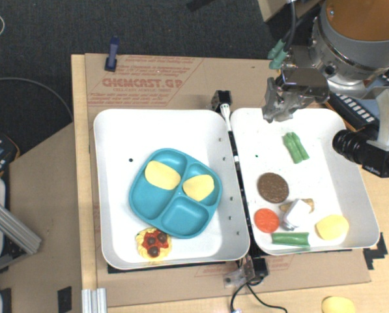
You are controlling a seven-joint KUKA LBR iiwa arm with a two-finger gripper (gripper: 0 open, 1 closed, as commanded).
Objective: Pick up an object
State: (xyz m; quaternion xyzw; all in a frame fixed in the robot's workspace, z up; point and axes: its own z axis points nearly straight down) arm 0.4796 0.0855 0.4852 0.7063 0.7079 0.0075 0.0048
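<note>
My gripper (277,113) hangs over the far left corner of the right bin (350,175), above its rim, with nothing seen between its fingers. In this bin lie a light green stick (296,147), a brown round patty (272,187), an orange-red disc (267,220), a small white and grey object (296,214), a dark green bean (290,238) and a yellow lump (331,227). The green stick is the nearest item, just right of and below the gripper.
The left bin (116,175) holds a blue divided plate (174,192) with two yellow pieces on it, and a small pizza-like toy (153,242) at its front. A black camera-like device (363,150) juts over the right bin's right edge. Clips sit between the bins.
</note>
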